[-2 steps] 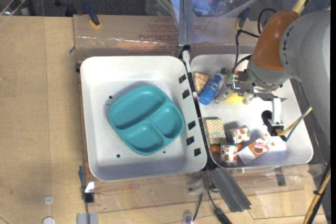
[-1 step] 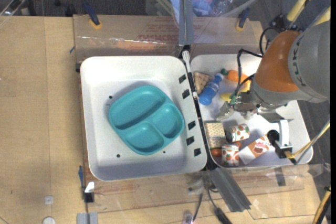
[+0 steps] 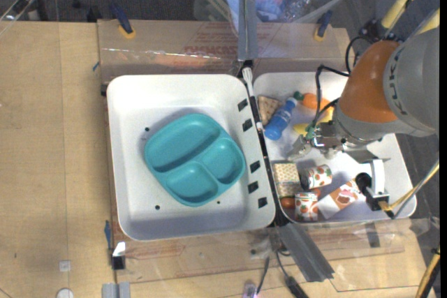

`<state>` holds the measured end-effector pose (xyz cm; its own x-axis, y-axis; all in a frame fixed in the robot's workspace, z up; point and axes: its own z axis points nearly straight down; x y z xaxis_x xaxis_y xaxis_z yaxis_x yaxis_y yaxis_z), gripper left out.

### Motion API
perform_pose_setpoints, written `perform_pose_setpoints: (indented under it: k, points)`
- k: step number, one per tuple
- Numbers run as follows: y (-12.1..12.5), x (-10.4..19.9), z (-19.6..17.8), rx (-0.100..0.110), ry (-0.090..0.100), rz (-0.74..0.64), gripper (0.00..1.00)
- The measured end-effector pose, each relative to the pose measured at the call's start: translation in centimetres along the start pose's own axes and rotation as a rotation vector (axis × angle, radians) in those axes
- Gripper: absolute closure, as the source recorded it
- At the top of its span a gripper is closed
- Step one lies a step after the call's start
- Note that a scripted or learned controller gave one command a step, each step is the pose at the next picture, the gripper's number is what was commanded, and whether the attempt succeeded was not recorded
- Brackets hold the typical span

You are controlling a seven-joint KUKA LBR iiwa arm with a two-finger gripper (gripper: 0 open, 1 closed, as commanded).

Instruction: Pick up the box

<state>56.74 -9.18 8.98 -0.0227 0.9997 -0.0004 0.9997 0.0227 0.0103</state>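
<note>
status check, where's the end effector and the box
End effector low in right bin, fingers unclear. Box at bin's front, ungrasped. Cans crowd it.

gripper (image 3: 312,142) over right bin (image 3: 400,157) | box (image 3: 340,197) near front

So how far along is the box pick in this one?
Done: nothing lifted; the box lies in the right bin beside two cans. In hand: the gripper is low over that bin's middle, short of the box. Left: reaching, gripping and lifting it.
</note>
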Motion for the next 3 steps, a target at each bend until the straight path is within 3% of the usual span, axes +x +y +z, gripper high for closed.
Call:
perform_pose_setpoints:
  k: [1,2,3]
  points:
    - [2.8,0.0,0.0,0.003,-0.001,0.349,0.0]
    - [-6.7,0.1,0.0,-0.001,-0.001,0.074,0.0]
    - [0.2,-0.3,0.0,-0.001,-0.003,0.263,0.0]
